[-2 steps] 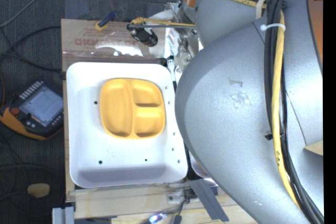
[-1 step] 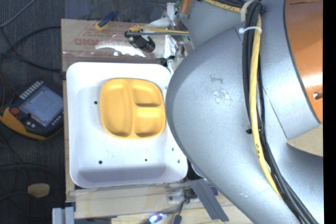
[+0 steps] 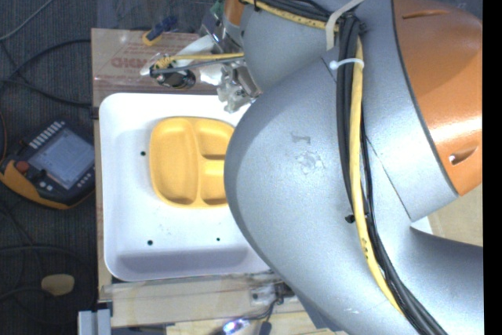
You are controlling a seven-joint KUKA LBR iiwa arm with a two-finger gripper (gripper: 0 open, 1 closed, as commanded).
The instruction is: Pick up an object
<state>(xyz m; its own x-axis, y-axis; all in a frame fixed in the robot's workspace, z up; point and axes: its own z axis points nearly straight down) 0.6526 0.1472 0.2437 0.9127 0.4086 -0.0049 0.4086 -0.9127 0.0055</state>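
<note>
Single overhead view. The arm [image 3: 345,169] enters from 3 o'clock and covers most of the right half of the frame, grey casing with orange sections at 12 and 3 o'clock and a bundle of black and yellow cables [image 3: 353,137] running along it. The gripper [image 3: 232,90] sits at about 11 o'clock from frame centre, just past the far rim of the white bin [image 3: 125,247], over the brown board [image 3: 125,59] behind it. Its metal end parts are partly hidden by the wrist and cabling; cannot tell whether it is wide or narrow, and nothing can be made out as held. The candidate object, a yellow divided tray [image 3: 184,161], lies flat in the bin at 9 o'clock from centre, its right edge hidden under the arm. It is apart from the gripper, which lies at roughly 1 o'clock from the tray. On the dark carpet at 9 o'clock, outside the bin, lies a control pendant [image 3: 51,165] with an orange rim.
</note>
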